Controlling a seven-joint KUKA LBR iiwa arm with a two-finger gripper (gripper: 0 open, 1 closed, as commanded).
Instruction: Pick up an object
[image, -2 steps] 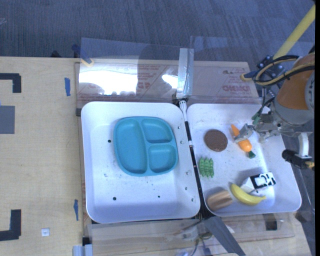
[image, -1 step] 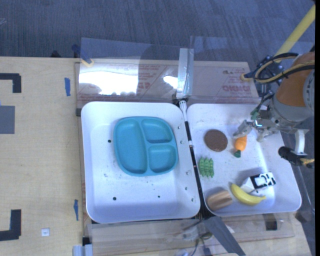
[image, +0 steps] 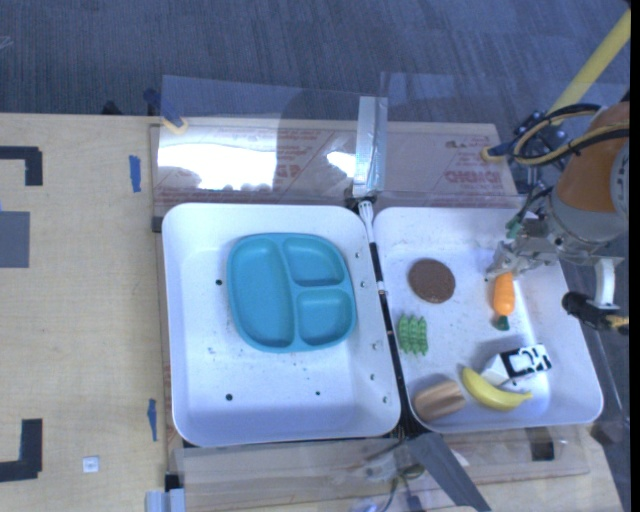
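Note:
My gripper (image: 516, 256) hangs over the far right part of the right bin (image: 575, 400), at the end of the grey arm with its orange band. Just below it in the image is an orange carrot (image: 503, 295) with a green tip, lying lengthwise; its top end sits right at the gripper, and contact cannot be judged. Also in this bin are a brown round disc (image: 432, 280), a green spiky piece (image: 412, 334), a yellow banana (image: 492, 390), a tan bread-like piece (image: 439, 398) and a black-and-white object (image: 525, 361).
The left bin (image: 190, 330) holds a blue divided plate (image: 291, 291). A metal divider (image: 384, 320) separates the two bins. Clear plastic sheeting and cardboard lie behind them. Cables and a yellow hose hang at the upper right by the arm.

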